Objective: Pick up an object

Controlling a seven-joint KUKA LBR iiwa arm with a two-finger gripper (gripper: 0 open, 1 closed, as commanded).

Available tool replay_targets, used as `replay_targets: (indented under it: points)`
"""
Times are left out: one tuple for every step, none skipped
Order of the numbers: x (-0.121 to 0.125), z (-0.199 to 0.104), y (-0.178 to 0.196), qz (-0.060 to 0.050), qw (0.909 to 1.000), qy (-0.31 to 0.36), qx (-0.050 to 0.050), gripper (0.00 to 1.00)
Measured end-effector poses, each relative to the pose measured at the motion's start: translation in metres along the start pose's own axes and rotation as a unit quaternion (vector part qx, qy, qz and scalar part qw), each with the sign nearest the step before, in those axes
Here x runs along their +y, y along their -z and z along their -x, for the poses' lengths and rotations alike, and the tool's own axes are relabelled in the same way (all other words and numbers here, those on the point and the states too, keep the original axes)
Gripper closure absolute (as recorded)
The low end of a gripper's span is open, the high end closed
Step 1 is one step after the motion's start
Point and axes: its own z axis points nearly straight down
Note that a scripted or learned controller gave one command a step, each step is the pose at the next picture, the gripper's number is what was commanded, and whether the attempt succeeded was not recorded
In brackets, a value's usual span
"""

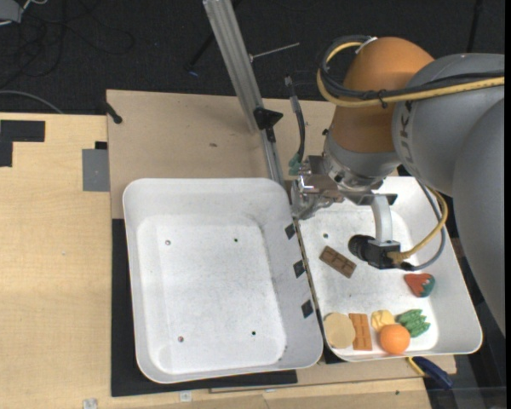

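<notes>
Camera view from above has the grey arm [443, 118] reaching over the right bin [460, 331], with the left bin [145, 203] beside it on the counter [179, 135]. The hand [310, 196] hangs at the right bin's upper-left corner, close to the dividing wall; whether it is spread or pressed together I cannot tell. The brown block [338, 261] lies flat nearby, well apart from the orange ball [394, 339] and the other things crowded along the near wall. Best, I judge, to centre over the block and square up across its narrow width before descending.
</notes>
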Motion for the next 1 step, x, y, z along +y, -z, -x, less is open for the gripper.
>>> replay_targets:
  points:
    - [0.0174, -0.0487, -0.0120, -0.001, 1.0000, 0.000, 0.000, 1.00]
